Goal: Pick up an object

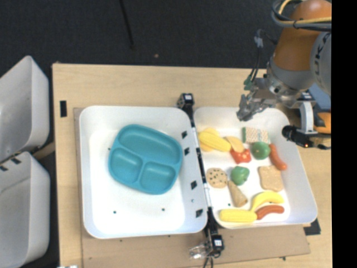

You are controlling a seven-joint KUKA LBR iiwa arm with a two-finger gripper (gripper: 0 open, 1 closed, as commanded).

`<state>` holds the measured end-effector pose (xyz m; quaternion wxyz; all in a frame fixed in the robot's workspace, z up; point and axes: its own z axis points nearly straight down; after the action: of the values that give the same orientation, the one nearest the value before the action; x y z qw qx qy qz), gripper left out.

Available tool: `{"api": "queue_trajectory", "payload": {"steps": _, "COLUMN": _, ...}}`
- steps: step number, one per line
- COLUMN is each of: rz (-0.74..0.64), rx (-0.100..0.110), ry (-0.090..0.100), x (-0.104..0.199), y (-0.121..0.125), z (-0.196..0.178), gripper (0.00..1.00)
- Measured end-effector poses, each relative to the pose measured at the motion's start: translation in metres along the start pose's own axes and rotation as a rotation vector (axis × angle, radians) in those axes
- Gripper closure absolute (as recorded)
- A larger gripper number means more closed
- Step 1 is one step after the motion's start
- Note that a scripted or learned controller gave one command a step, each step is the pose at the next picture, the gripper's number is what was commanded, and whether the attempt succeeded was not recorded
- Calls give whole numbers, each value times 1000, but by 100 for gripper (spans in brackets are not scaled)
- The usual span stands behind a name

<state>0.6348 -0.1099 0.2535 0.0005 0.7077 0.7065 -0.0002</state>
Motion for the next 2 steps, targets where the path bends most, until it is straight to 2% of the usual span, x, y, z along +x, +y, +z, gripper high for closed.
{"api": "queue_trajectory", "payload": {"steps": 2, "rz": -3, "rx": 2, "ry": 0, "x": 40, "y": -82, "z": 5, "gripper": 100}}
